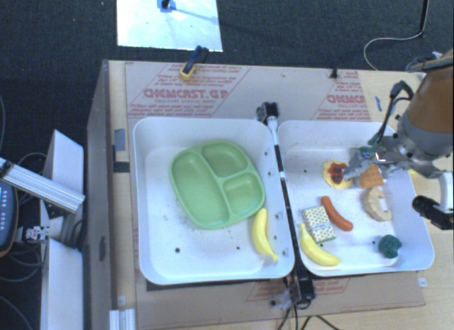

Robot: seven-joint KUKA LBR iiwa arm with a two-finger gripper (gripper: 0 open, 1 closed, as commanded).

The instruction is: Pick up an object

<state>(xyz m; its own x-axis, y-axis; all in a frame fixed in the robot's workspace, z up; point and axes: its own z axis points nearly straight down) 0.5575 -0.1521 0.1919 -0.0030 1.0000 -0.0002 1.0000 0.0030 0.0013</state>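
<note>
No object is lifted yet; the jaws (360,157) hang just above the orange toy (370,177), their state cannot be told.

The arm (431,108) runs off the right edge, its upper part cut away. The jaws sit low over the right bin (418,250), too small and blurred to read their stance. An orange piece (370,177) there is partly covered by the metal. The round yellow-and-red item (336,174) is too blurry to identify. At the left edge, a dark device (6,211) is sliced off by the frame.
</note>
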